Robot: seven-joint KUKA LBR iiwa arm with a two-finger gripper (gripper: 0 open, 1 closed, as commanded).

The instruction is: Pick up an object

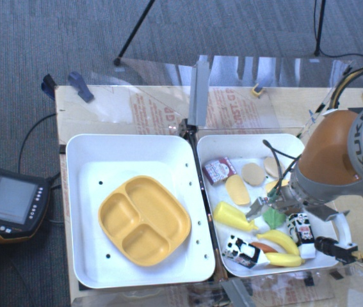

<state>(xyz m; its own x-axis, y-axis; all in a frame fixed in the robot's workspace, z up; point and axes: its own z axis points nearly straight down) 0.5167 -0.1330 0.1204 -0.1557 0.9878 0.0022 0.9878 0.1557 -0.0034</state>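
Observation:
The right bin [210, 171] holds several toy foods. Among them are a yellow bottle [233, 216], a green piece [273, 219], two bananas [278, 241], a cow-patterned carton [241, 251], a second black-and-white carton [301, 228], a red-and-white packet [219, 169], a pale yellow oval [237, 190] and a tan round disc [253, 174]. My gripper [260, 206] hangs low in this bin, over the gap between the yellow bottle's right end and the green piece. The arm's orange band [327, 149] and grey wrist hide part of the bin's right side.
The left bin [82, 171] holds a yellow divided plate [144, 219]. A grey upright post [198, 98] stands behind the seam between the bins. A teach pendant [9, 203] lies off the bench at the left. Cables run along the arm at the right.

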